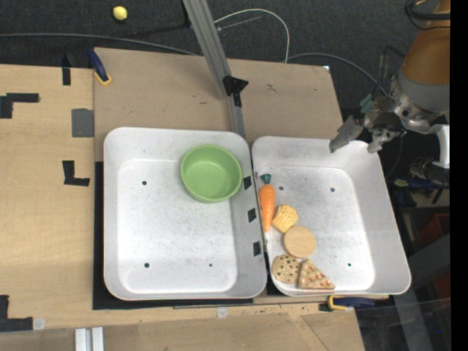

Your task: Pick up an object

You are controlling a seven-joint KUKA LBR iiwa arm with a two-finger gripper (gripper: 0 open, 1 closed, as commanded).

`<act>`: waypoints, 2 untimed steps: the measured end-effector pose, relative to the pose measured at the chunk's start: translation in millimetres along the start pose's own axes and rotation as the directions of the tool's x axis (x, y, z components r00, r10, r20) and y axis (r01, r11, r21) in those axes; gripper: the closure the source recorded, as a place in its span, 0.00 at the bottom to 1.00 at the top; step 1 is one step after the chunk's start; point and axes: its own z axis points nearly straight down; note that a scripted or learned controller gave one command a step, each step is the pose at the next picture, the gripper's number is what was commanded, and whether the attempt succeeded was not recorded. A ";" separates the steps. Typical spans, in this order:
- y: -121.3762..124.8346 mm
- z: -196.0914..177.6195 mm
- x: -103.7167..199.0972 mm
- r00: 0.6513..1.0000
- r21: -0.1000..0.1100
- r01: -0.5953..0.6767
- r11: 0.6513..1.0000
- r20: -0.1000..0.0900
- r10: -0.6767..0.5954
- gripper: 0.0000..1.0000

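From my remote station: two shallow white bins, speckled and round-cornered, sit side by side on the bench. The left bin [131, 218] carries a smooth, round green bowl [211, 172] near its back right corner. The right bin [365, 225] holds a cluster along its left wall: a tapered orange carrot [267, 204] with a dark green top, a ridged yellow piece [284, 216] touching it, a flat tan disc [300, 241] just beside that, then a dotted round cookie [286, 269] and a wedge-shaped slice [315, 276] at the front corner. The gripper [356, 131] hangs above the right bin's back right rim, well apart from the cluster; I see nothing between its dark fingers, which appear spread apart.
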 end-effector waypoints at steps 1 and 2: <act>0.0 0.0 0.0 1.000 0.000 0.000 1.000 0.000 0.000 0.00; 8.2 58.0 -2.7 1.000 0.005 -0.001 1.000 0.000 0.001 0.00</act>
